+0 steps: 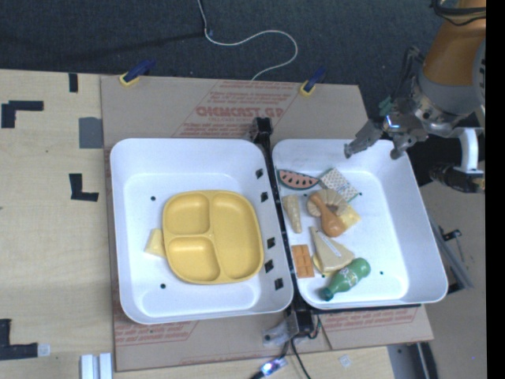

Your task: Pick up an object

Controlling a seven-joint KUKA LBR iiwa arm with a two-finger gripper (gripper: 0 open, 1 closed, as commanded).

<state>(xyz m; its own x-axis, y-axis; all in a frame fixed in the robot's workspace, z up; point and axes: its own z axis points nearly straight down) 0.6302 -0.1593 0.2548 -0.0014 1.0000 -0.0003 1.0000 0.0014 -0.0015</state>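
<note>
Overhead, gripper spread open above right bin's far rim, holding nothing

end effector above right bin; yellow plate in left bin

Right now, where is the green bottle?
The green bottle lies tilted in the right bin, near its front edge, just right of the pale wedge.

Even, soft light — faint shadows (bins bright white), slightly blurry throughout.
</note>
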